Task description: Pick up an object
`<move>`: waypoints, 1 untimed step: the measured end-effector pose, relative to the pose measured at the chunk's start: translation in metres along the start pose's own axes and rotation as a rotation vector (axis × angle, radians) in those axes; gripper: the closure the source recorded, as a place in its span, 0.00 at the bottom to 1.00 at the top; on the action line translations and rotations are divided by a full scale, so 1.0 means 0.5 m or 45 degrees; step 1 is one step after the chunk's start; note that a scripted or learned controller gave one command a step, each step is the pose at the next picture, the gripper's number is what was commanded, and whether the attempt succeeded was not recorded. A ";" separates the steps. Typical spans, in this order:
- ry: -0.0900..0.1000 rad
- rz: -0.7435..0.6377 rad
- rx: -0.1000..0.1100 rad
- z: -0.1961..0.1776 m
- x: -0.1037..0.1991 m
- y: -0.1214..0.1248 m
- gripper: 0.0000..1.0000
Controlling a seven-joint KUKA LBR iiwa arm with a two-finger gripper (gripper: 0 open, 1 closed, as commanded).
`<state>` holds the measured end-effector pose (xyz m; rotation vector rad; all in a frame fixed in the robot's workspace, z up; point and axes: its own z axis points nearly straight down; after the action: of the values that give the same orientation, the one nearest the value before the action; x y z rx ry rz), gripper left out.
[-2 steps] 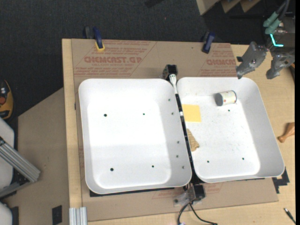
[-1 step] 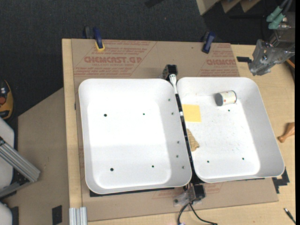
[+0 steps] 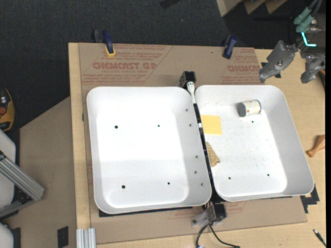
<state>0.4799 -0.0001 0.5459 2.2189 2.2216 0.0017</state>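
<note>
At far right, beyond the right bin (image 3: 289, 138), my gripper (image 3: 292, 63) hangs with fingers spread, gripping nothing. Inside that bin a small cylinder (image 3: 249, 108) lies near the far wall, a yellow square (image 3: 211, 124) by its left wall, a tan scrap (image 3: 212, 156) nearer

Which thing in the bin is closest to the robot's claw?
The small cylinder, white with a grey end. It lies nearest the gripper; the yellow square is farther.

A small white cylinder with a grey end (image 3: 249, 108) is seen lying on its side near the far edge of the right bin (image 3: 289, 138). A flat yellow square (image 3: 211, 124) is laid by that bin's left wall, and a tan scrap (image 3: 212, 155) is found just nearer, against the same wall.
</note>
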 end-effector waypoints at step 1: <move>-0.001 -0.001 -0.007 -0.022 0.001 0.001 1.00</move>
<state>0.4805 0.0002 0.5570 2.2151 2.2198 0.0070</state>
